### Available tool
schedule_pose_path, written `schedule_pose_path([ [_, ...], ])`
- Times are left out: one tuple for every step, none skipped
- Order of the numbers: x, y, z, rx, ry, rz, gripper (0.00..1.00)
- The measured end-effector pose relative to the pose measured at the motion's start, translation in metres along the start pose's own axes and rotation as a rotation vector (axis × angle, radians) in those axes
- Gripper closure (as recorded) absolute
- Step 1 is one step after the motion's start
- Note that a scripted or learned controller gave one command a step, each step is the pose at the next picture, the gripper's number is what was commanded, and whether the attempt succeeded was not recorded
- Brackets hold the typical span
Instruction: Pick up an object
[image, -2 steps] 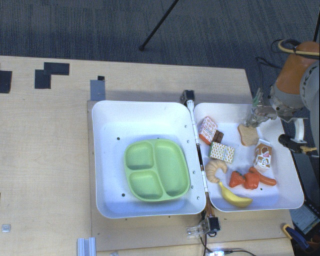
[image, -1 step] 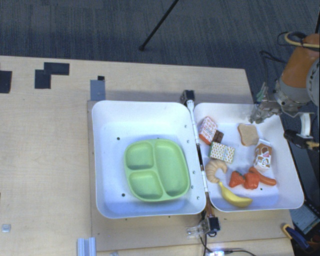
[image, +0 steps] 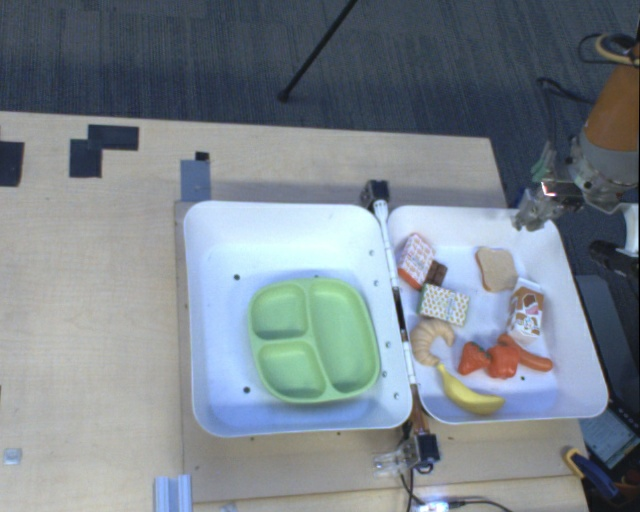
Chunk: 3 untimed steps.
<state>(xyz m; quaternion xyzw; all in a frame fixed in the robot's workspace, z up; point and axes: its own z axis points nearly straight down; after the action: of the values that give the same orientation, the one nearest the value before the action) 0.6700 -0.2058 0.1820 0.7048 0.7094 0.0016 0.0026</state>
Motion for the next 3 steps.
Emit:
schedule_pose_path([
  [0.0,0.0,0.084,-0.001,0.0,0.0,1.0],
  [0.0,0.001,0.001,-0.002,-0.001,0.0,1.0],
  [0.0,0.0,0.002,0.001,0.0,0.0,0.0],
])
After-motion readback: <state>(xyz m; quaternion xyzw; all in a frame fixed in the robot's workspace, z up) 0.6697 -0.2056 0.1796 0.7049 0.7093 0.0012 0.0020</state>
